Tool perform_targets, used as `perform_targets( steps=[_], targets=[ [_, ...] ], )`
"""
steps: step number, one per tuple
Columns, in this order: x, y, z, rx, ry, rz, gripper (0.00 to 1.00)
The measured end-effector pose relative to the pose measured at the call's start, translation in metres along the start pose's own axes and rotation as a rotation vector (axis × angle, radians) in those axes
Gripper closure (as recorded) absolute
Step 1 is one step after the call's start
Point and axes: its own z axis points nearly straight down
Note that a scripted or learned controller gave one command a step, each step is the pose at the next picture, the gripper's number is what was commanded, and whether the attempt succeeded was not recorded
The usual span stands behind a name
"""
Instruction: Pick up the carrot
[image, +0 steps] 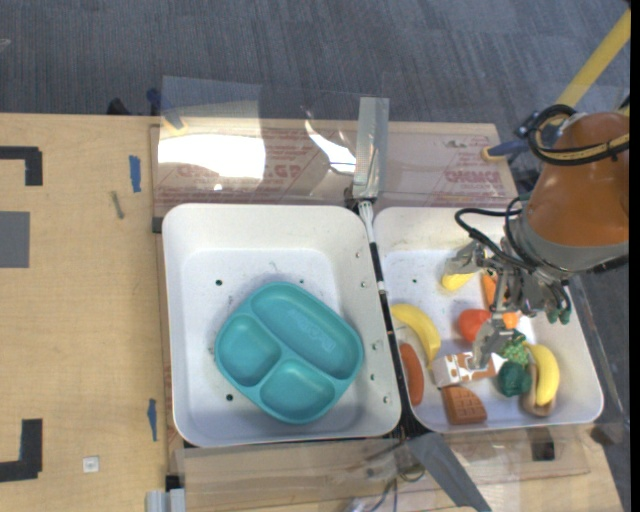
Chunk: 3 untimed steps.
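Observation:
The carrot (487, 288) is a slim orange piece lying in the right bin (580, 410), near its back middle. My gripper (508, 305) hangs low over the bin just right of the carrot, under the orange wrist band. The gripper's body and cables hide part of the carrot's right side. An orange round fruit (473, 323) lies just in front of the carrot, and a small orange bit (511, 320) shows below the gripper.
The right bin also holds a small yellow piece (455, 282), a banana (420, 328), a red sausage (411, 372), a brown waffle (464, 405), a green broccoli (515, 368) and a second banana (545, 375). A teal divided plate (290, 350) sits in the left bin (190, 240).

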Motion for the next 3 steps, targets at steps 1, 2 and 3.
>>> perform_targets(
  steps=[1,2,3],
  targets=[
    [-0.028,-0.032,0.076,-0.002,-0.012,0.217,0.0],
    [-0.014,-0.041,0.08,-0.011,-0.03,0.24,0.0],
    [-0.017,-0.041,0.066,-0.008,-0.038,0.237,1.0]
  ],
)
